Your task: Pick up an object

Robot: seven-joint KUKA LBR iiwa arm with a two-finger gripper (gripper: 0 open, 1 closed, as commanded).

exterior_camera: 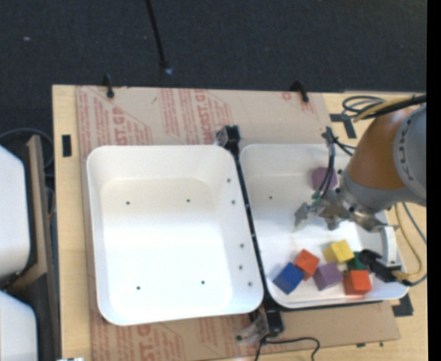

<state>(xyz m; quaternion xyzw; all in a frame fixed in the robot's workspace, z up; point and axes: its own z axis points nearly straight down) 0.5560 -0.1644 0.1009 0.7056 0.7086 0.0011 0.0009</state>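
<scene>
My gripper [316, 215] hangs low over the middle of the right bin [277, 175], its dark fingers spread apart with nothing between them. Below it, near the bin's front, lie an orange block [306, 262], a blue block [288, 277], a purple block [326, 275], a yellow block [340, 251] and a red-orange block [357, 281]. A green piece [357, 265] peeks out between the yellow and red-orange blocks. A mauve object [322, 177] sits behind the gripper, partly hidden by the arm.
The left bin [168, 232] stands beside the right one, with a black clip [229, 136] at their shared far corner. Cables [363, 107] trail at the bench's right back. White containers [2, 201] stand off the bench's left edge.
</scene>
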